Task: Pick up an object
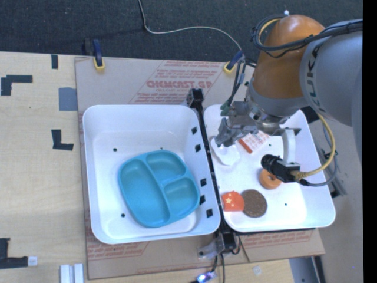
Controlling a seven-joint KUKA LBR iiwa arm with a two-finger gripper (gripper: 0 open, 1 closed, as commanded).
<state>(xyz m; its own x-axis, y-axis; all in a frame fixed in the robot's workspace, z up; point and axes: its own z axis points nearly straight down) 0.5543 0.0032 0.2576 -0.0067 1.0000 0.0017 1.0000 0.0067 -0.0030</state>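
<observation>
My gripper [226, 137] hangs low over the upper left part of the right bin [315, 208], under the orange band of the arm. Directly beneath it lies a white lumpy object [227, 155], touching or nearly touching it. A red-and-white packet [254, 141] sits just to the right of the gripper, partly hidden by the wrist. Further toward the front lie an orange round piece [271, 180], a brown flat disc [254, 204] and a red ball [233, 201]. I see nothing lifted off the bin floor.
The left bin [97, 128] holds a blue divided plate [159, 186]. A black-clipped divider wall [203, 152] runs between the bins, close to the gripper's left. A black cable plug [281, 167] on the arm hangs over the orange piece.
</observation>
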